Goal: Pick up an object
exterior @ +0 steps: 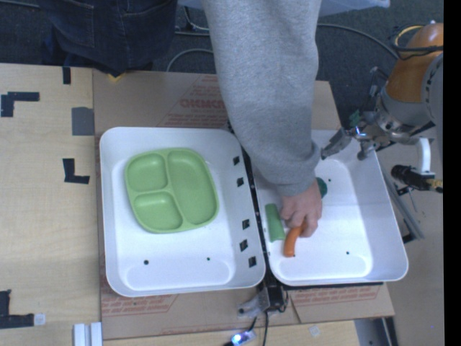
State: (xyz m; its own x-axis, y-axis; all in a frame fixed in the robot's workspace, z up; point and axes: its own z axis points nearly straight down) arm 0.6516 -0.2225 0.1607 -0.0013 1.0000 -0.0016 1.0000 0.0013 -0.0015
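A person's grey-sleeved arm reaches down from the top of the frame into the right bin, the hand touching an orange carrot-like piece beside a green piece. The left bin holds a green divided plate. The claw sits at the right bin's upper right edge.

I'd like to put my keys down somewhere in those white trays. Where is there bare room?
Left bin: the white floor in front of the green plate. Right bin: the stretch right of the person's hand, toward its far rim. It's crowded at that bin's left, around the hand, green piece and orange piece.
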